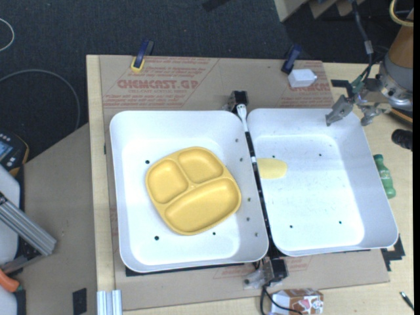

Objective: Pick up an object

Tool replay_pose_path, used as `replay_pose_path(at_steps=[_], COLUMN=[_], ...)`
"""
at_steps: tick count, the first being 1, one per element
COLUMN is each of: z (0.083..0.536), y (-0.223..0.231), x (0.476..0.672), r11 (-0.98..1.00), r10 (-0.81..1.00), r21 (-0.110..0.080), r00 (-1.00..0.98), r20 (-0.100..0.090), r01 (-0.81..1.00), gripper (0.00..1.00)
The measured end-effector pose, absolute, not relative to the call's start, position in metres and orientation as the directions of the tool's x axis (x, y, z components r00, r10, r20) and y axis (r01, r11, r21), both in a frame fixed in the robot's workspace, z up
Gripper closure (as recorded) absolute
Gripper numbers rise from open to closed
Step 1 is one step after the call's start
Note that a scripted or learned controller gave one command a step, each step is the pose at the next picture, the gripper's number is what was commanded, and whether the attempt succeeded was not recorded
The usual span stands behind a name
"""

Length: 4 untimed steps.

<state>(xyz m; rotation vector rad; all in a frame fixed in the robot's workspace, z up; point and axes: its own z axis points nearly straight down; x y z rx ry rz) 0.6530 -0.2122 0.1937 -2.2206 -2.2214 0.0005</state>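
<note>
Fingers (355,111) hang spread and bare over the right bin's (367,231) far corner, yellow piece (272,168) lying well leftward, nearer than the tray (192,189)

Big yellow plate (193,189) w/ 3 sections lies flat, open side up, in the middle of the left bin (125,176), a bit left of the frame's center; it's turned at a slant, 2 small sections toward the top, 1 long one toward the bottom right. Small pale yellow piece (272,168) lies flat in the right bin (341,195), touching or v. near its left wall, near the frame's center.
</note>
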Motion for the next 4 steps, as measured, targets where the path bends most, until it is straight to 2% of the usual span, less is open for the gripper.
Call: replay_pose_path(at_steps=[1,2,3,4], z=[0.392,0.545,0.547,0.42], y=[-0.225,-0.17,-0.172,-0.186], x=[0.639,0.616,0.617,0.575], r11=[0.001,0.005,0.002,-0.004], r10=[1.0,1.0,1.0,1.0], r21=[0.02,0.017,0.007,-0.014], r00=[0.0,-0.005,-0.002,0.004], r20=[-0.009,-0.005,-0.005,0.003], r01=[1.0,1.0,1.0,1.0], gripper=[0.0,0.0,1.0,1.0])
